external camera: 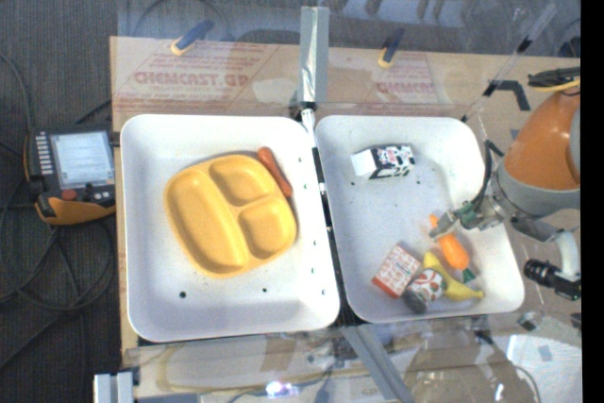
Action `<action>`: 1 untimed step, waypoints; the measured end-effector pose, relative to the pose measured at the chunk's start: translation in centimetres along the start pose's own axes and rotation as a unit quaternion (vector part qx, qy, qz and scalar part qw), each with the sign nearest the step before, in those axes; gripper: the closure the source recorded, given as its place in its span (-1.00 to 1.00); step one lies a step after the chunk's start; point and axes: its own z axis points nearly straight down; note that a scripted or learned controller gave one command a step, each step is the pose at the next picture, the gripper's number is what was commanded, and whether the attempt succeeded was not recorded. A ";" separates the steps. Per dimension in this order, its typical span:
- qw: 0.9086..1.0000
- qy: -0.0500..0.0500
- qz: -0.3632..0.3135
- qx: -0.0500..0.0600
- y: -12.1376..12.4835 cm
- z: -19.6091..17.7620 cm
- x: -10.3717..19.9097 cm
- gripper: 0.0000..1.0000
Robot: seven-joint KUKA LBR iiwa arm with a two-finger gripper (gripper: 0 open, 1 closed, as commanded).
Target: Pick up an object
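Observation:
The right bin (425, 132) holds a black-and-white carton (385, 160) near its back. A cluster lies at its front right: a red-and-white box (395, 270), a small can (426, 288), a yellow banana (460, 289) and an orange carrot-like piece (455, 251). My gripper (464, 217) reaches in from the right and hangs just above and behind the orange piece, beside a small orange bit (435, 222). Nothing is visibly held.
In the left bin (142, 297) lie a yellow divided tray (231, 211) and a reddish sausage (276, 171) against the tray's back right edge. The arm's orange band (545, 146) looms over the right bin's right wall. A handheld pendant (71, 160) sits left of the bench.

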 end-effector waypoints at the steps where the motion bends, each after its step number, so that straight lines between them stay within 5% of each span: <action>1: 1.000 0.000 0.030 0.010 0.5 -10.8 2.9 1.00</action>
